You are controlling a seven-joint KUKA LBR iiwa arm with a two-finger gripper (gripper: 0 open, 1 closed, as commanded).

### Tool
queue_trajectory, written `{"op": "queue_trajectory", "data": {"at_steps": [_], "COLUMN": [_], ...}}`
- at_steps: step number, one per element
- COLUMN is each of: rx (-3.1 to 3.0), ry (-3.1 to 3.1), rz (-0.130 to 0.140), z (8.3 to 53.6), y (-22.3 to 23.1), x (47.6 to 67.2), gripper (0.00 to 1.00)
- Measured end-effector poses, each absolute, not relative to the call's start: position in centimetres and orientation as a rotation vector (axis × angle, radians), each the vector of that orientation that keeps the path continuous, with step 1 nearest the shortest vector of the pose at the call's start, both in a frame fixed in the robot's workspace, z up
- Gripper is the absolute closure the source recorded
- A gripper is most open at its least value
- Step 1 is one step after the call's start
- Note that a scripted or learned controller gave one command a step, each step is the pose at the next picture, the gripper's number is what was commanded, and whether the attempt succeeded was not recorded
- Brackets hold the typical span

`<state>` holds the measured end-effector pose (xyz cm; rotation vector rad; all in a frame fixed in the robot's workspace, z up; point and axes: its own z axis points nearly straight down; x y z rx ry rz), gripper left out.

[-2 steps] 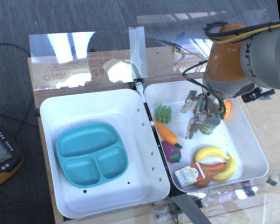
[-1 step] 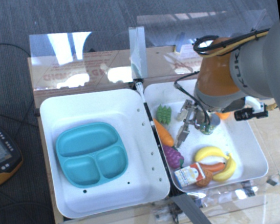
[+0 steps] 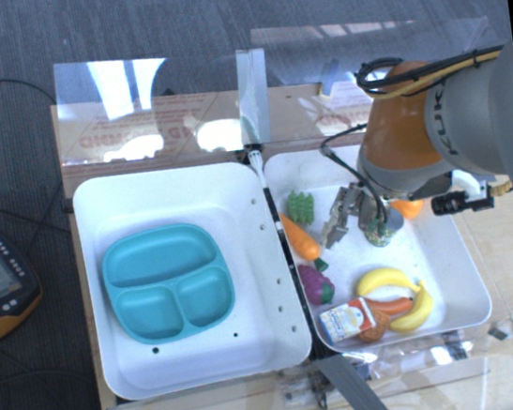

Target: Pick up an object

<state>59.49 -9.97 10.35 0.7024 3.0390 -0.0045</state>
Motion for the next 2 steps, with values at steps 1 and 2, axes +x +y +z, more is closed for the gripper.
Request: {"op": "queue_trajectory", "data": {"at_steps": [1,2], "rx": [0.737,0.738], "ry": [3.028,3.034], "rz": [-0.002,-0.002], "z": [9.36,9.16], "y": [-9.6,-9.54], "x": [57.91,57.74], "gripper": [1.0,0.0]}}
